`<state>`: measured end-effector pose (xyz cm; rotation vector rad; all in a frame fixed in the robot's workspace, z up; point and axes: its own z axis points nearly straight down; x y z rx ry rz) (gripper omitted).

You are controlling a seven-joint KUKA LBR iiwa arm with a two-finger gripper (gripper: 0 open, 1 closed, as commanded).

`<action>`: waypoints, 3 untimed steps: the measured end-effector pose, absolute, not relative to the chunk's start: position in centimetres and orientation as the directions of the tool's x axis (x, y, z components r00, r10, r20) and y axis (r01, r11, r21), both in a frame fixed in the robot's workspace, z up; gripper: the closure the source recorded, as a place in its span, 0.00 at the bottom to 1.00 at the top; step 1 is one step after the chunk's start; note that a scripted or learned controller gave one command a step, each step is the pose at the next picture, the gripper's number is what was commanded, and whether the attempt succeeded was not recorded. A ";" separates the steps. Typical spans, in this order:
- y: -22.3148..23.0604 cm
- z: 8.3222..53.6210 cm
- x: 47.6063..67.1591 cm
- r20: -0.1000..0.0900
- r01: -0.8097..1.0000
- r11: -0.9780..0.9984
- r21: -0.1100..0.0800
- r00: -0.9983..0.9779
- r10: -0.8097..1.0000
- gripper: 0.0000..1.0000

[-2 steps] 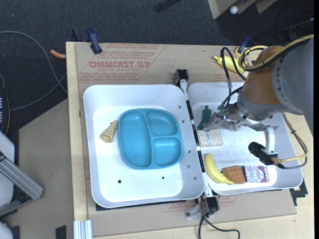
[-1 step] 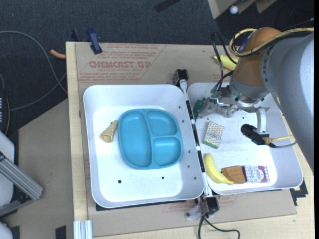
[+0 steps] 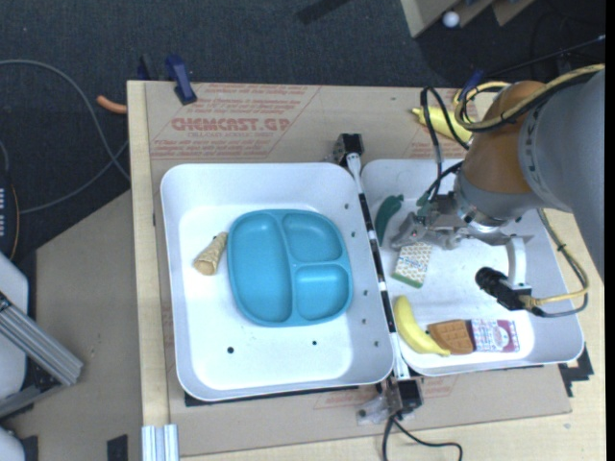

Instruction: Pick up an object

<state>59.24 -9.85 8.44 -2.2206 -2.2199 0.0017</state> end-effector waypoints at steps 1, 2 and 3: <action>-9.8 9.5 59.3 0.000 1.000 0.000 0.000 0.000 1.000 1.00; -9.8 9.4 59.3 0.000 1.000 0.000 -0.001 0.000 1.000 0.00; -9.8 8.5 54.8 0.001 1.000 -0.001 -0.001 0.001 1.000 0.00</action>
